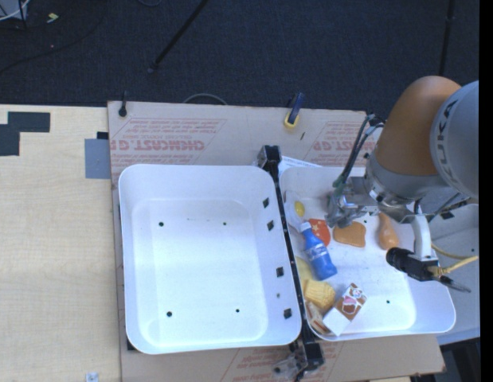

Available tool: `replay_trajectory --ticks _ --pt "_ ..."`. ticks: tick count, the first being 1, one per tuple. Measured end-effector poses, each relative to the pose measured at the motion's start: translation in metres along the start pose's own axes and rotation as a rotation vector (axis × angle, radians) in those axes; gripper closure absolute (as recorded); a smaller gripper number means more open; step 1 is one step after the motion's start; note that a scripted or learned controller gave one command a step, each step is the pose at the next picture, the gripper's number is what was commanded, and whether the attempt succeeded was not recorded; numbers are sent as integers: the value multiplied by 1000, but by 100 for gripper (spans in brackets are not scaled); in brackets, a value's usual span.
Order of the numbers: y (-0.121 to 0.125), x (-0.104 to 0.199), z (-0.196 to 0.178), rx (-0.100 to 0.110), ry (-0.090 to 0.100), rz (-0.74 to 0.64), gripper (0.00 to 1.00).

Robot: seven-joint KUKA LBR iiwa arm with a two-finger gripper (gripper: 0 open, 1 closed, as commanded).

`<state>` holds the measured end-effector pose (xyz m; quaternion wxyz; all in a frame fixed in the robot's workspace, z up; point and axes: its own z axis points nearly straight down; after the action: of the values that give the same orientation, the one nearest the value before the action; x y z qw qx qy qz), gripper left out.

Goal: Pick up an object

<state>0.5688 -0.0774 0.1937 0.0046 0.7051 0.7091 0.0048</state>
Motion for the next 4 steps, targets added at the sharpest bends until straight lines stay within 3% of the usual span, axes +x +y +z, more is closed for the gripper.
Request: replay_trajectory --ticks 1,2,3,4 --pt "-54 -26 84 26 1 9 100" --pt "-4 -68 103 13 -2 8 100" --pt "55 -49 107 11 1 3 100" --pt "72 -46 35 7 -1 4 100"
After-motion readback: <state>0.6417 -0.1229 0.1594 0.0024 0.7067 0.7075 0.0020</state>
